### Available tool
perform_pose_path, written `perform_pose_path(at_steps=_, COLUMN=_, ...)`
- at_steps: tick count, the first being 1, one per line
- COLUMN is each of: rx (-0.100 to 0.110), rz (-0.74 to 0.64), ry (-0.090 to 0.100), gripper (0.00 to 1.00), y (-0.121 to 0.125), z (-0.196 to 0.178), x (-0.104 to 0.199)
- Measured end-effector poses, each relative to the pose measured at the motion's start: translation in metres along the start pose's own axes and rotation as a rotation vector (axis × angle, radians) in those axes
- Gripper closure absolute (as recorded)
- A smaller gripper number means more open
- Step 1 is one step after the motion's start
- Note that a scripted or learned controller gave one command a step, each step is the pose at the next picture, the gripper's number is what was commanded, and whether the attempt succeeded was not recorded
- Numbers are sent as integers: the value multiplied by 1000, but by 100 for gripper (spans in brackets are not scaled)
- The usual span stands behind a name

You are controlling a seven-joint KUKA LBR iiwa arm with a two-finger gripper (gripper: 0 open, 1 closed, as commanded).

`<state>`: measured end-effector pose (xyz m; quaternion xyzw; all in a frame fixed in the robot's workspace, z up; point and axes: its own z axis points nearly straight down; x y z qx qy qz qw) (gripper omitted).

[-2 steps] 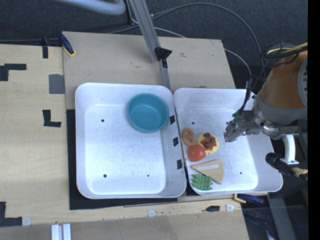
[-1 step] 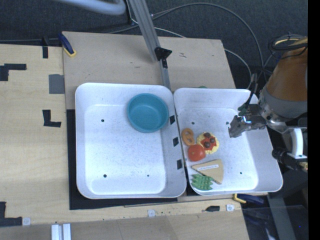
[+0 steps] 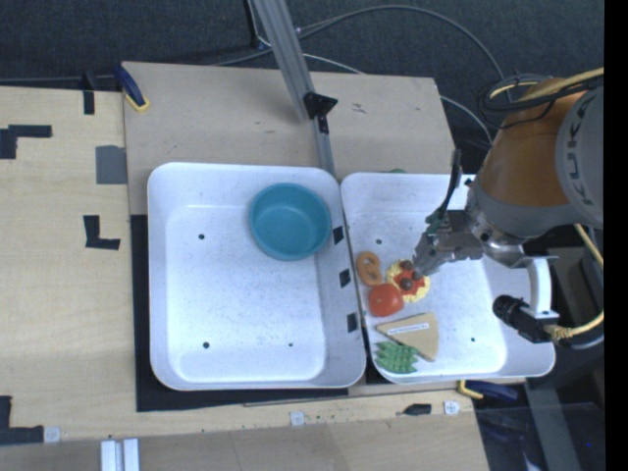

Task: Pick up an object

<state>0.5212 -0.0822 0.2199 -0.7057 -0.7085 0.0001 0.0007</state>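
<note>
Two shallow white bins sit side by side on a pale wooden bench, with dark floor and loose cables behind. From the right the grey arm (image 3: pixel 535 180), orange-banded above the wrist, reaches over the right bin (image 3: pixel 491 346). Its gripper (image 3: pixel 424 263) hangs low over that bin's left half; whether it is open or closed cannot be made out from this angle. Directly at its tip lies a small red-and-yellow toy (image 3: pixel 409 282), touching or nearly touching it. Just left of that toy is a brown pretzel-like piece (image 3: pixel 369 267), and just below it a red tomato-like ball (image 3: pixel 386 300). Further toward the near edge lie a tan sandwich wedge (image 3: pixel 414 333) and a green leafy piece (image 3: pixel 396 358). Well apart, in the left bin (image 3: pixel 245 341), a blue bowl (image 3: pixel 289 221) stands upright near the far wall.
</note>
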Motion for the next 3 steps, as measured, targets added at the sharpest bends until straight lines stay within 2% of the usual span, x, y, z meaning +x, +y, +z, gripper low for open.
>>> perform_pose_path(at_steps=1, rx=0, rz=-1, ry=0, gripper=100, y=2, z=9, x=53)
perform_pose_path(at_steps=3, rx=0, rz=-1, ry=0, gripper=100, y=10, z=-7, x=160)
